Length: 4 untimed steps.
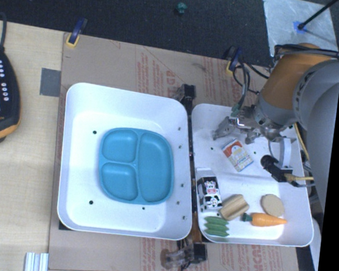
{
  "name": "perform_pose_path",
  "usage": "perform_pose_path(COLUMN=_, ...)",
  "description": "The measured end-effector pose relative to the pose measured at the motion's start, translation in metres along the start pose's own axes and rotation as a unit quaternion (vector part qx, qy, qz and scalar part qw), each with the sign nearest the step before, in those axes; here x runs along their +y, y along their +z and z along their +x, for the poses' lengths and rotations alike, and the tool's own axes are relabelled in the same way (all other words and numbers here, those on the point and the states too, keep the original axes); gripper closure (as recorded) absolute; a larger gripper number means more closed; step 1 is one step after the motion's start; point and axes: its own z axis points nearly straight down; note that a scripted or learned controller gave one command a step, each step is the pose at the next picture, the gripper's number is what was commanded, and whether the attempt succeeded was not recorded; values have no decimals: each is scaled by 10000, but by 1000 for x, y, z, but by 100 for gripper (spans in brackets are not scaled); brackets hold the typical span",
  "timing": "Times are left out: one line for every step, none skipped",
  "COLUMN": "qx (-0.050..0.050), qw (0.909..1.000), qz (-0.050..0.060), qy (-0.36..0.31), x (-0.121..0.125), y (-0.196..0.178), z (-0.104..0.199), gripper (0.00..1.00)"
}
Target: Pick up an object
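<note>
The gripper, its grip state impossible to tell, hangs just above the small red-and-white card packet in the right white bin.

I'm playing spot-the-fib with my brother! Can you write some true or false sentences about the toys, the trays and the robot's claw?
1. The blue divided plastic plate lies in the left white bin. True.
2. The orange toy carrot lies on the blue plate. False: it lies in the right white bin, near its front edge.
3. The claw hangs over the right bin. True.
4. The green toy pea pod sits at the right bin's back corner. False: it sits at the front left corner.
</note>
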Motion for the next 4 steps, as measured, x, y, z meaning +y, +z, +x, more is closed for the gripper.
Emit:
perform_pose_path(qx=-6, qw=10000, qz=12, qy=-9, x=-18, y=0, z=30, gripper=0)
perform_pose_path(qx=-2, qw=10000, qz=17, qy=8, x=-31, y=0, z=-2, gripper=0)
perform_pose_path(qx=0, qw=10000, qz=-1, qy=4, x=-9, y=0, z=7, gripper=0)
perform_pose_path(qx=-7, qw=10000, qz=12, qy=7, x=-30, y=0, z=12, gripper=0)
